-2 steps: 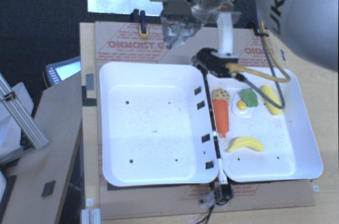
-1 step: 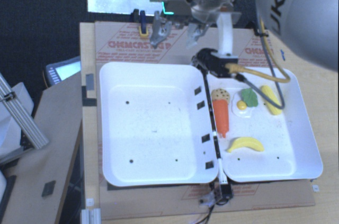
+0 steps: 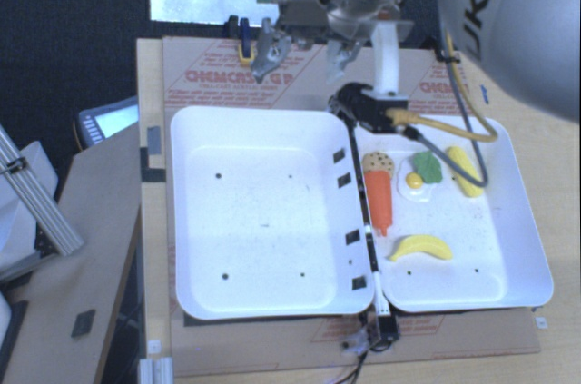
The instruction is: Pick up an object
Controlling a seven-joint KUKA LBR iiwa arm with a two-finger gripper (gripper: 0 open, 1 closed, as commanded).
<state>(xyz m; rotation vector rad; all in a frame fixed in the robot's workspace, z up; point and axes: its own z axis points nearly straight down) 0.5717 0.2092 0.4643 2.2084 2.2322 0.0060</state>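
Your gripper hung beyond the right bin, jaws spread and released, because the carrot lay inside, ungrasped.

Grey arm entering from the right, orange band uppermost, wrist directed downward, with the gripper raised at the view's top centre, jaws parted and holding nothing.

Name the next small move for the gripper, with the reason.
Probably swing the gripper toward the right bin and stop over the carrot. It hangs open past the bins' far edge, holding nothing, while the toys all lie in that bin.
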